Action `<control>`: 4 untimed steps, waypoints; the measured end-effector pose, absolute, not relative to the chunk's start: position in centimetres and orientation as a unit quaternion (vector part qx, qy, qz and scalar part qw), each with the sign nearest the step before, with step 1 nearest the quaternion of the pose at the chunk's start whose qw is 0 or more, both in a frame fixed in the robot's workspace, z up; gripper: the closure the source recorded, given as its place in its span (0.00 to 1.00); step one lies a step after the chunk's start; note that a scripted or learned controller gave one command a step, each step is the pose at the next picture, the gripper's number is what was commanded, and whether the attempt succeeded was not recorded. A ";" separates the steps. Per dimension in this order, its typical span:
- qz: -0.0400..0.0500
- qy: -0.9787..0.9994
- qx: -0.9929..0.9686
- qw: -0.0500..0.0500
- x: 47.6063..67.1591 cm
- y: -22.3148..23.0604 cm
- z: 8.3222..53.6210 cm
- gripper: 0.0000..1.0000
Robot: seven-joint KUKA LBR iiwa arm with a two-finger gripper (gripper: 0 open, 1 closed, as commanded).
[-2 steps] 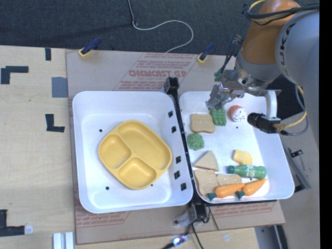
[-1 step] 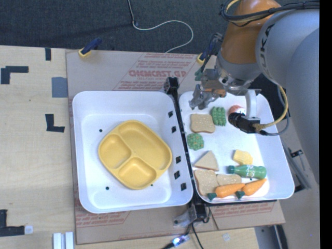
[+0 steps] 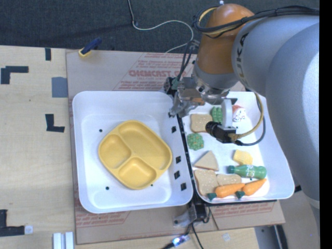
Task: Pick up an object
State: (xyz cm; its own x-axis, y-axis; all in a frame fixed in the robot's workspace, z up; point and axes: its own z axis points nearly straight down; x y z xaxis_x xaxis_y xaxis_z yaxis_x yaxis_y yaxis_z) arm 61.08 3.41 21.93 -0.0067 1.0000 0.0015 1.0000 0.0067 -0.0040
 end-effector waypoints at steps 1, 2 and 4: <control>0.000 -0.710 -0.704 0.001 59.7 9.2 23.3 1.00; 0.002 -0.708 -0.706 0.001 59.3 10.0 21.5 1.00; 0.001 -0.708 -0.706 0.001 59.0 10.2 22.1 1.00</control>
